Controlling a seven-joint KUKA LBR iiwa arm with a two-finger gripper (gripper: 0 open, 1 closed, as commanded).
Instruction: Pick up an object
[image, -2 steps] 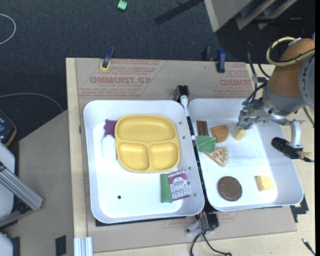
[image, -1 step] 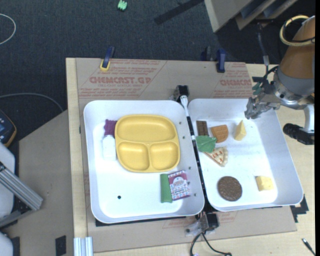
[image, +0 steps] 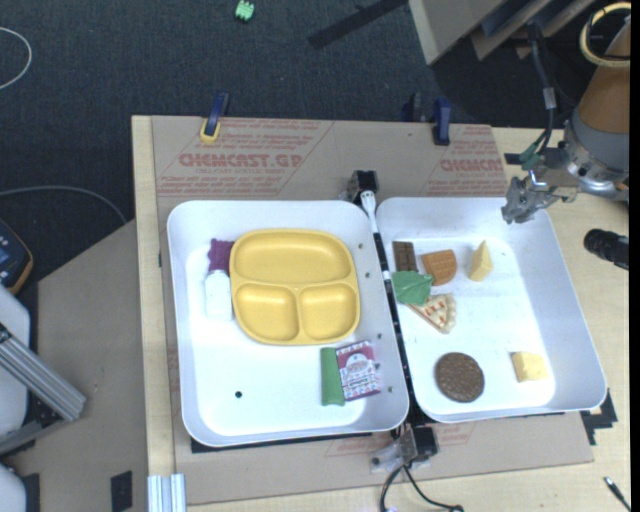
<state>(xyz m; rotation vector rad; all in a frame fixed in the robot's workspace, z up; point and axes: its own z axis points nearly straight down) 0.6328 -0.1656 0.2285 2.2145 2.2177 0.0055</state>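
Observation:
My gripper (image: 521, 203) hangs over the far right corner of the right bin (image: 570, 300), apart from every object in it. In that bin lie a brown bar (image: 404, 256), an orange-brown piece (image: 439, 266), a pale yellow wedge (image: 482, 262), a green leaf-shaped piece (image: 411, 288), a pizza slice (image: 436, 313), a round brown patty (image: 460, 377) and a yellow cube (image: 528, 366). The nearest of these to the gripper is the yellow wedge, below and to its left.
The left bin (image: 190, 330) bears a yellow divided tray (image: 296, 285), a purple item (image: 219, 254), a white item (image: 217, 296), a green block (image: 332, 376) and a pink packet (image: 358, 370). Clamps (image: 211, 128) hold the cardboard's far edge.

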